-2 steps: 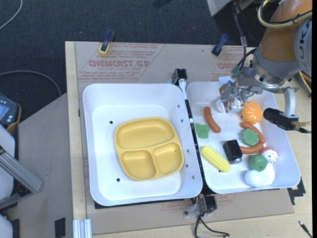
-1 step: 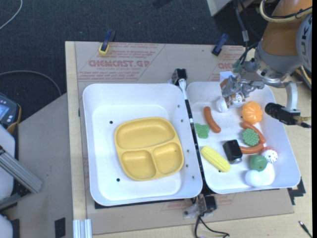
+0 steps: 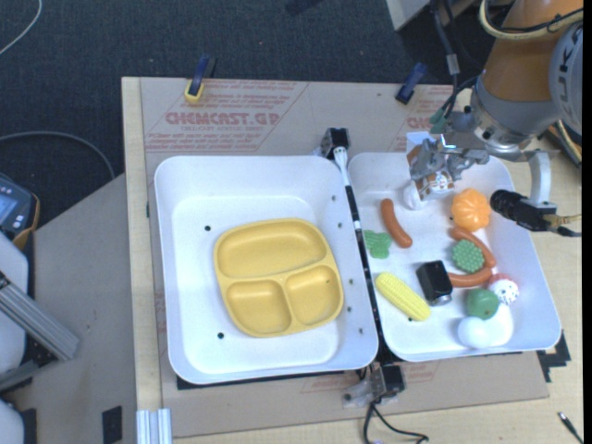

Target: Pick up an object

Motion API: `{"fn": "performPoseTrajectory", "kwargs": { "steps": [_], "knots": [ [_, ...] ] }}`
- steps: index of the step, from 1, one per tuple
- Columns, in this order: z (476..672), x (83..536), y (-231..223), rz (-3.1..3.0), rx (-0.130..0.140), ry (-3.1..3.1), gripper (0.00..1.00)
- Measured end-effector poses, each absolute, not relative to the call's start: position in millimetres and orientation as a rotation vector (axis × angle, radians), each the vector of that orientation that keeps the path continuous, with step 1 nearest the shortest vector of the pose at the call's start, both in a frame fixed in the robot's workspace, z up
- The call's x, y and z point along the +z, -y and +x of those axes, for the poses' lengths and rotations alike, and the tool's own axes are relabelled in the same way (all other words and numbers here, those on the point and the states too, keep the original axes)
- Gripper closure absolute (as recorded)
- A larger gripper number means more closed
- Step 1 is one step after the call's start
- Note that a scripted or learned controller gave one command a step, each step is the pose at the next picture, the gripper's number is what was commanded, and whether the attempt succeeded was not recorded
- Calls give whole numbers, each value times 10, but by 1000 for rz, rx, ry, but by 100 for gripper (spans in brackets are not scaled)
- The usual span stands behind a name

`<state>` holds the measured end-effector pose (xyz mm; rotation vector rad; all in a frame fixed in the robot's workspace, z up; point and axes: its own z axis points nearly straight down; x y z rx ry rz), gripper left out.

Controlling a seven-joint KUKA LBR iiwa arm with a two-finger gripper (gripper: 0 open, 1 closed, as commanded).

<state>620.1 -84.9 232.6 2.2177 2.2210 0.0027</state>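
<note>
Hovering claw (image 3: 431, 176) | right bin's (image 3: 546, 317) far edge (near sausage (image 3: 397, 223))

Both bins (image 3: 176, 248) white. Left one: pale yellow divided tray (image 3: 277, 276). Right one: orange-red sausage (image 3: 396, 223), orange ball (image 3: 470, 208), yellow corn cob (image 3: 402, 296), black block (image 3: 433, 281), green leafy piece (image 3: 376, 242), white die (image 3: 505, 291) with red dots. Surface (image 3: 231, 118) tan with red lettering.

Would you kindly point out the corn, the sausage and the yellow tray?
corn (image 3: 403, 297), camera view, middle of the cob
sausage (image 3: 397, 223), camera view, middle of its length
yellow tray (image 3: 272, 248), camera view, floor of its large compartment
</note>
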Motion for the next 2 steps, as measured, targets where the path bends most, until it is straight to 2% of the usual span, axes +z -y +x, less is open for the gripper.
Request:
{"fn": "performPoseTrajectory", "kwargs": {
  "steps": [2],
  "knots": [
    [6101, 2350, 870, 2223, -2, -2221, 100]
  ]
}}
